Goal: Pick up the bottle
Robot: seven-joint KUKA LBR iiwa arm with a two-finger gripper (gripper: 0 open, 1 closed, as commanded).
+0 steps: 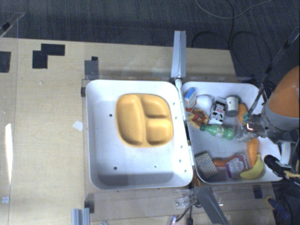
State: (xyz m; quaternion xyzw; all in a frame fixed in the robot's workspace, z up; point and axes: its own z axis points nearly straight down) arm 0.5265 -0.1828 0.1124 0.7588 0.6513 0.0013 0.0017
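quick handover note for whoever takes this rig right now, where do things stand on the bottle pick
Tool: low in the right bin, at the cap end of the bottle; grip state cannot be judged.
Bottle: green, lying on its side mid-bin among clutter, banana nearer the front.
Left bin: holds a yellow tray.
Done: approach to the bottle.
Left: confirm grasp, lift the bottle.

two white bins (pixel 93 139), one yellow tray (pixel 143 119), one green bottle (pixel 218 131), one banana (pixel 253 169)
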